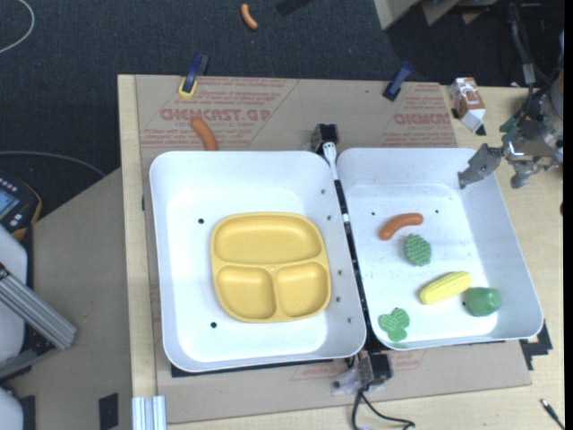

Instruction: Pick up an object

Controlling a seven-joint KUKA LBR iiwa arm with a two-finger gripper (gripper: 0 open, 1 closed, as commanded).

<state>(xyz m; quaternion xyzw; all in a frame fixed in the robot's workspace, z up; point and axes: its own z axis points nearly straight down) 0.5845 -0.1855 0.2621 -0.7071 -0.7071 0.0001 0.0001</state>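
My gripper [501,166] sits at the far right edge of the right bin [466,325], up near its back corner, with two grey fingers [474,170] spread wide and nothing between them. One finger hangs over the bin's back right rim, the other is further right, off the bin. Rest of my wrist is cut off by the frame edge. Candidate objects are all in the right bin, below and left of the gripper, well apart from it: an orange sausage [399,226] lying at a slant near bin centre, a green knobbly round piece [416,250] just below it, a yellow corn cob [444,287] further toward the front, a green rounded item [483,302] just beside the corn's right end near the front right rim, and a green leafy piece [394,323] at the front left corner of that bin. None touches my fingers. Left bin [175,240] carries a yellow three-compartment plate [269,265], centred. Outside the bins: another orange sausage [205,133] on the cardboard sheet [286,106] behind the left bin, a third one [249,16] on the dark floor beyond, a yellow-tipped clamp [192,77] and a dark clamp [397,81] on the board's back edge, and a small box [467,102] at the back right corner.
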